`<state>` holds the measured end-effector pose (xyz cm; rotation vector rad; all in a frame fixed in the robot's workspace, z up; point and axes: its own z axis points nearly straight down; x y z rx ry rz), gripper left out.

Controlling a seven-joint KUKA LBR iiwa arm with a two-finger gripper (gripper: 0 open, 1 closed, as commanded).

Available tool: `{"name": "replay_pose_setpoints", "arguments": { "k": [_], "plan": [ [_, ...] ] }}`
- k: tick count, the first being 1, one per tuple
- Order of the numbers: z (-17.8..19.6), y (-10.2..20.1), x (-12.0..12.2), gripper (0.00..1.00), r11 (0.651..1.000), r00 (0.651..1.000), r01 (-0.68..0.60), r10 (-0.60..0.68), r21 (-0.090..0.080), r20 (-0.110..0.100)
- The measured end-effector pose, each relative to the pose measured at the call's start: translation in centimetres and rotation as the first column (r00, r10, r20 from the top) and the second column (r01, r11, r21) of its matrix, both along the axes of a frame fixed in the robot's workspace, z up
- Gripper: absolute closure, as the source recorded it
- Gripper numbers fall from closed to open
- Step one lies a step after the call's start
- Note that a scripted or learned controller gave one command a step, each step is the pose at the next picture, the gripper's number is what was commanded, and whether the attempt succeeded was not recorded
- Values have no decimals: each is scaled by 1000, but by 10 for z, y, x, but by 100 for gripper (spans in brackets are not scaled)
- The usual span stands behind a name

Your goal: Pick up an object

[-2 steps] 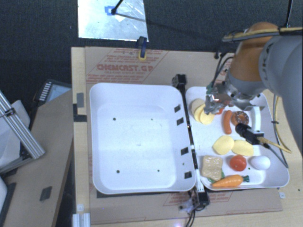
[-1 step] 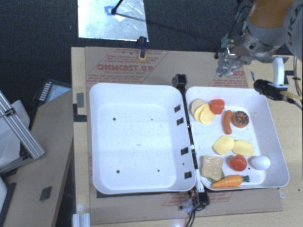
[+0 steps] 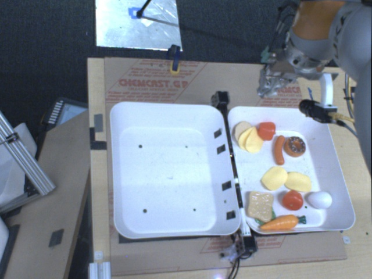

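Carrot (image 3: 279,222) lies along the near rim of the right bin (image 3: 343,205), orange with a green top, just beside a sandwich square (image 3: 260,205). Red tomato (image 3: 292,200) and white egg (image 3: 318,200) sit next to each other behind the carrot. Two yellow pieces (image 3: 286,180) side by side mid-bin. Farther back: upright-lying sausage (image 3: 279,149), chocolate donut (image 3: 295,146) touching it on the right, a second red tomato-like piece (image 3: 266,130), pale yellow slices (image 3: 248,138) at the far left corner. Left bin (image 3: 125,127) bare white. Gripper (image 3: 271,88) hangs above the bench beyond the right bin's far edge, apart from all objects, nothing between its fingers; fingers look close together, but cannot tell for sure. Arm's orange band (image 3: 317,13) at top right.
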<state>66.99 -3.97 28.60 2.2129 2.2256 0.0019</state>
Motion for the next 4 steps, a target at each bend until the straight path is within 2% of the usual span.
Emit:
{"name": "replay_pose_setpoints", "arguments": {
  "k": [3, 4],
  "plan": [
    [-20, 156, -1, 100, 1000, 1000, -3, 3, 4, -1],
    [-8, 153, 0, 100, 1000, 1000, -4, 4, 1, 3]
  ]
}}
